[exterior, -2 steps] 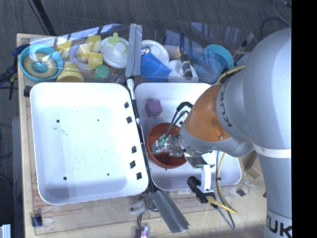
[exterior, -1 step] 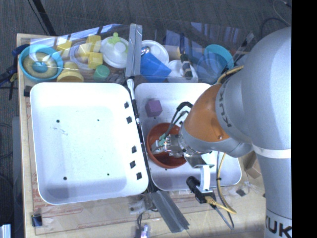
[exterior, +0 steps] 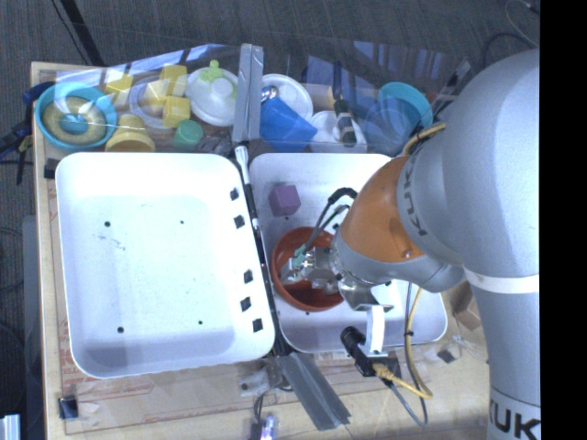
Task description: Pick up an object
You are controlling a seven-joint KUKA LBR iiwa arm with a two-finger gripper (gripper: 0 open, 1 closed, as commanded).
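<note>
- The arm (exterior: 477, 181) reaches in from the right and hangs over the right bin (exterior: 275, 177), covering most of it.
- The jaws (exterior: 303, 266) sit low inside a red-brown bowl (exterior: 293, 291) at the left middle of the right bin.
- Jaw state: cannot tell; the metal parts blur together against the bowl's inside.
- Whether anything is pinched between them cannot be made out.
- A small purple block (exterior: 285, 198) lies on the bin floor just beyond the bowl, apart from it.
- The left bin (exterior: 147, 264) sits alongside, touching the right bin along a shared edge.
- Behind both bins on the tabletop (exterior: 46, 246), a row of plastic cups, bowls and lids (exterior: 183, 99) in blue, yellow, white and green is crowded together.
</note>
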